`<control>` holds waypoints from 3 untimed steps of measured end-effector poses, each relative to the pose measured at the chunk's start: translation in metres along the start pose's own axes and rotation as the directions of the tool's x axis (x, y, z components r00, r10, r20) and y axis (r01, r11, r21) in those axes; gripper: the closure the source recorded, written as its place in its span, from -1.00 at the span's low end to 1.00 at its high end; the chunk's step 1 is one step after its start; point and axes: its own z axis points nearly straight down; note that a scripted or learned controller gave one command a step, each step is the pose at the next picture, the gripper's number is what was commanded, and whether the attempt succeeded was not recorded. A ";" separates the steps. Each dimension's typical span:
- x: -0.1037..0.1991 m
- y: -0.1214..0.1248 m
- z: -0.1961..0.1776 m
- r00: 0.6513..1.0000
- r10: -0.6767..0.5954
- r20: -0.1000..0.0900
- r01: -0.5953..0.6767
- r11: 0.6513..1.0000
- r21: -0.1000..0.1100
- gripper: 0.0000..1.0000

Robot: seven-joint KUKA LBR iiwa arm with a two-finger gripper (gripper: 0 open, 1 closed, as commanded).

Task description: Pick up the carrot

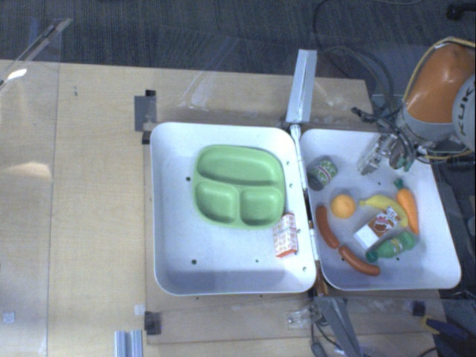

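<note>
The carrot (407,209) is orange with a small green tip and lies near the right side of the right bin (439,270), beside a yellow banana (384,201). My gripper (385,158) hangs over the bin's far right part, up and to the left of the carrot and apart from it. Nothing shows between its metal fingers.
The right bin also holds a dark green can (323,171), an orange (343,206), two sausages (326,227), a small carton (378,225) and a green bottle (394,247). In the left bin (175,259) sit a green divided plate (239,185) and a snack packet (285,236).
</note>
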 end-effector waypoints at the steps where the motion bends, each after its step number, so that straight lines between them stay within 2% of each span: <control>1: 0.020 0.029 -0.001 0.985 -0.173 0.003 0.173 0.985 0.000 1.00; 2: 0.018 0.024 -0.001 0.967 -0.255 0.003 0.255 0.967 -0.002 1.00; 3: 0.040 -0.015 -0.003 0.952 -0.305 0.004 0.305 0.952 0.000 1.00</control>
